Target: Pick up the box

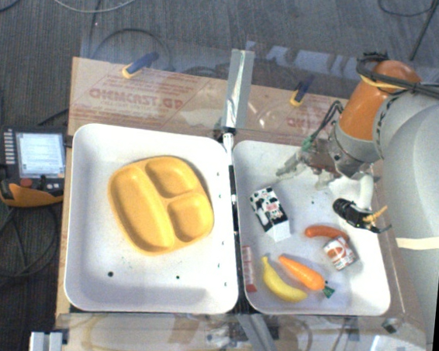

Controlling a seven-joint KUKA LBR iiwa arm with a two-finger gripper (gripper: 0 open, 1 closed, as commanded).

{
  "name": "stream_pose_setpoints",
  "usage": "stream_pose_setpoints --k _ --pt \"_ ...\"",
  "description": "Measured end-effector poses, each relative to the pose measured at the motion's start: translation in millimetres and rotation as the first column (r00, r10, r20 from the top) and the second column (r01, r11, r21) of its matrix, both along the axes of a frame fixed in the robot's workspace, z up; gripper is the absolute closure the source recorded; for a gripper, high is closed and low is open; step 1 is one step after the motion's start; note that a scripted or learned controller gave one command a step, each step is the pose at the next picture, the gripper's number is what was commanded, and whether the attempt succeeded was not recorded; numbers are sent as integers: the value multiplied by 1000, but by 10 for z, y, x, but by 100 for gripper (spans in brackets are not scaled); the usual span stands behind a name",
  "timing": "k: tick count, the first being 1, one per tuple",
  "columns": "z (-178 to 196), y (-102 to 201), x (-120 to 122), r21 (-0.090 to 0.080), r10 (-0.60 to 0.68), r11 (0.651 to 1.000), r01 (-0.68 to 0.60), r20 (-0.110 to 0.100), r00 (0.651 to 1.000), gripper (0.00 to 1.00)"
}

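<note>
The box point(269, 212) is a small carton with a black-and-white pattern. It lies tilted on the floor of the right bin point(374, 300), near that bin's left wall. My gripper point(304, 175) hangs over the back part of the right bin, up and to the right of the box and apart from it. Its fingers point(286, 170) are spread open, and nothing sits between them.
In the right bin, a red sausage point(326, 232), a small can point(340, 255), a carrot point(301, 273) and a banana point(281, 285) lie in front of and to the right of the box. The left bin point(84, 273) holds a yellow divided plate point(162, 202).
</note>
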State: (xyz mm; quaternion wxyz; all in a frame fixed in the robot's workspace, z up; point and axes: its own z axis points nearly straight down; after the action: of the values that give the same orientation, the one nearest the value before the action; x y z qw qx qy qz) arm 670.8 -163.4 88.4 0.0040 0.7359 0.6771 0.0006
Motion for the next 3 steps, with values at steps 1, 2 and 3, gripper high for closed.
stream_pose_setpoints --k 1,2,3 --pt "12 -369 -558 0 53 999 -53 1 999 0" --pt "29 -409 -1315 2 104 995 -104 5 995 0" --pt "122 -412 -1304 2 103 995 -103 8 995 100"
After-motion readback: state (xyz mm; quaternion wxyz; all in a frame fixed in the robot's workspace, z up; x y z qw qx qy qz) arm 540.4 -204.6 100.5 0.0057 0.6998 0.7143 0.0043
